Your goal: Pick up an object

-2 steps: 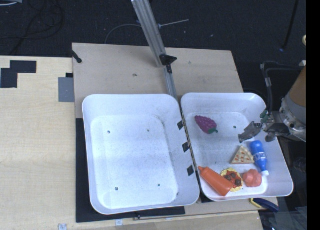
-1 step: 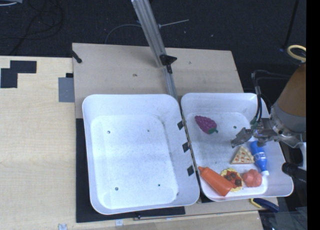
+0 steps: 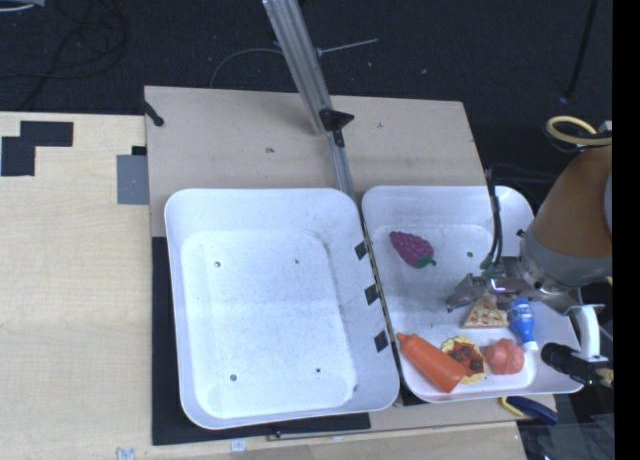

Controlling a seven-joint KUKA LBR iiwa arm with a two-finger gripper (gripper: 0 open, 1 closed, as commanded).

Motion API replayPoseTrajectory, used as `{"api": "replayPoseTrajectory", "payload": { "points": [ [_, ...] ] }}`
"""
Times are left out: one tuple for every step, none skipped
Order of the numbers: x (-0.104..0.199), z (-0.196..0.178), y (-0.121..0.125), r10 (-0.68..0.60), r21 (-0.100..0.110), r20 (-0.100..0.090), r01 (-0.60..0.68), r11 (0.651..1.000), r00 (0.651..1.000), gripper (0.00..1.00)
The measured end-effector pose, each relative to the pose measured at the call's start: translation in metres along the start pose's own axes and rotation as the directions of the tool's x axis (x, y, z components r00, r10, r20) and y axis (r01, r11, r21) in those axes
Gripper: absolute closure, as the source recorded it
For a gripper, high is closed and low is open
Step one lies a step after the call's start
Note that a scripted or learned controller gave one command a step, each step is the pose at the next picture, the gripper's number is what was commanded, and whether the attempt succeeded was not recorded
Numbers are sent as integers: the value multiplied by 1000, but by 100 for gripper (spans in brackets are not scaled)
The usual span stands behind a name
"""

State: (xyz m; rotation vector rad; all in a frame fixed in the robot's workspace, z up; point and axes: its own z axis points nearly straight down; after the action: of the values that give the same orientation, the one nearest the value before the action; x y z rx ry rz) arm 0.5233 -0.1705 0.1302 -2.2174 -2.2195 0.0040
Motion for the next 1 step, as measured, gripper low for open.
{"api": "replayPoseTrajectory", "payload": {
  "points": [
    [-2, 36, 2, 2, -11, 6, -2, 1000, 1000, 0]
  ]
}}
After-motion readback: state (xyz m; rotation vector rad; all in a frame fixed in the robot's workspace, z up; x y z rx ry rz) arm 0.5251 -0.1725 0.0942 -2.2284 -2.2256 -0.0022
